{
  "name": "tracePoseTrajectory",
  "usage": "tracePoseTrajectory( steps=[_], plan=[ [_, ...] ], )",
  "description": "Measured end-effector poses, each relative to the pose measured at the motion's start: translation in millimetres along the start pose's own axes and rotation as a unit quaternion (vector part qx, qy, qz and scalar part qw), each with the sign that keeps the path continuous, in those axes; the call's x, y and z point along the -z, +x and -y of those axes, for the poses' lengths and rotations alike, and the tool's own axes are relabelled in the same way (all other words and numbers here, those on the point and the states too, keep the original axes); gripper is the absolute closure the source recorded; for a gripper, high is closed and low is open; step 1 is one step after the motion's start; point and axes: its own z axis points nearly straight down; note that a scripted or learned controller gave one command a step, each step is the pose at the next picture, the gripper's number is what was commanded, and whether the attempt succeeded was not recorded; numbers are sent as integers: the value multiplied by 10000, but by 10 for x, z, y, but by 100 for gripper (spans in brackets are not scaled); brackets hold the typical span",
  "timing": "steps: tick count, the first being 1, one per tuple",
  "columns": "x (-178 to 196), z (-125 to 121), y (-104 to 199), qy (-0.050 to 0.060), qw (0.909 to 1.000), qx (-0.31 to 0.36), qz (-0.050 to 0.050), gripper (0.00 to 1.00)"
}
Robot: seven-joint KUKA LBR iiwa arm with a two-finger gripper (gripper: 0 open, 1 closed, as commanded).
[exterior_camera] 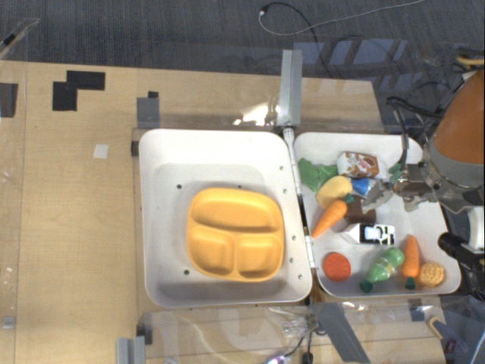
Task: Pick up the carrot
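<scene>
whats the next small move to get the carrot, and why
Probably shift the two-finger gripper toward the left bin and down over the orange tapered carrot lying at a slant by the right white bin's left wall. The gripper sits beside the carrot, near the blue item, with nothing seen between its fingers. A second orange carrot lies nearer the front, so either could serve.

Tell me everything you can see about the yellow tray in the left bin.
The yellow tray is a rounded, smooth, plastic-looking dish with three compartments: one wide one across the far side and two smaller ones side by side nearer the camera. It lies flat, open side up, near the middle of the left bin, resting on the bin's floor and apart from its walls.
</scene>
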Motion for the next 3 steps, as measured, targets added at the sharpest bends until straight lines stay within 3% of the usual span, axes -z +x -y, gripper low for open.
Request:
tracePoseTrajectory(
  steps=[1,2,3],
  plan=[
    [-874,-318,39,5,10000,-13,-2,0],
    [-1253,-576,291,-145,9998,-100,16,0],
    [-585,-747,-11,-17,9947,1028,5,0]
  ],
)
